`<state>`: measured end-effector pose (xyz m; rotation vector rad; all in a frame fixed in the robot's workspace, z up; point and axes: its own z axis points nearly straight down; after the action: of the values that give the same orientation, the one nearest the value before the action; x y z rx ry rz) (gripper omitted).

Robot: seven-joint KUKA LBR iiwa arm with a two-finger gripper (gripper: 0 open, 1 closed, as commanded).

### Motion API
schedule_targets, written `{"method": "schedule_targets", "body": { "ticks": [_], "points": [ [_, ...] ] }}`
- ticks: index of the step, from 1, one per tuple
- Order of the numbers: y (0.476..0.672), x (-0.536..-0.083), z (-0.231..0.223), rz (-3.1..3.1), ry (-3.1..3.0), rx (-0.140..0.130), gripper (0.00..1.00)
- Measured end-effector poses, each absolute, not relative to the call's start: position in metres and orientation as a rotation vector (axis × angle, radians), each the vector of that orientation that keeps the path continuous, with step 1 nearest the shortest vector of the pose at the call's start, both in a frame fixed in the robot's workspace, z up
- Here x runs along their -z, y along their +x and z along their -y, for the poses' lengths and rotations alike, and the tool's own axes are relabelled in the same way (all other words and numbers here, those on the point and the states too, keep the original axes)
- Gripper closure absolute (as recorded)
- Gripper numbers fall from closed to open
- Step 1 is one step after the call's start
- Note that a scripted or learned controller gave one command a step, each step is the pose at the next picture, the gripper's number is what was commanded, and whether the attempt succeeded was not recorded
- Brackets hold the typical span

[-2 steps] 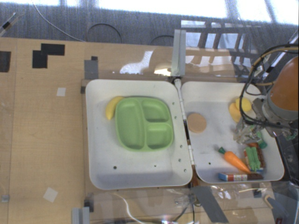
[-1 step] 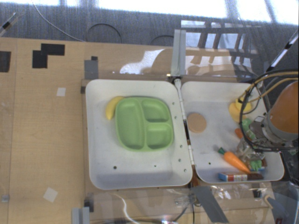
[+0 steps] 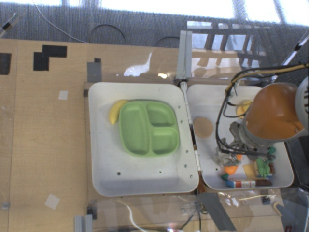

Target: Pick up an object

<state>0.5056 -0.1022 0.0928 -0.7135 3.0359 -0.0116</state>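
Two white bins sit side by side at the frame's centre. The left bin (image 3: pixel 101 144) holds a green divided plate (image 3: pixel 147 128) with a yellow banana (image 3: pixel 115 111) tucked beside its upper-left edge. In the right bin (image 3: pixel 208 175), the gripper (image 3: pixel 236 154) hangs low over a cluster of small toys at lower right: an orange piece (image 3: pixel 231 169), a green item (image 3: pixel 262 167), a marker (image 3: pixel 248 183). Its grasp cannot be told. A tan disc (image 3: pixel 203 127) lies apart, toward the bin's left.
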Motion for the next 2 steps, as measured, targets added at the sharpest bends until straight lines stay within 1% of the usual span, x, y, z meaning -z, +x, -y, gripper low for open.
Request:
{"method": "schedule_targets", "body": {
  "ticks": [1,2],
  "points": [
    [0.532,-0.197,0.192,-2.969,-0.992,0.015,1.00],
    [0.557,-0.166,0.160,-3.063,-0.663,0.000,1.00]
  ]
}}
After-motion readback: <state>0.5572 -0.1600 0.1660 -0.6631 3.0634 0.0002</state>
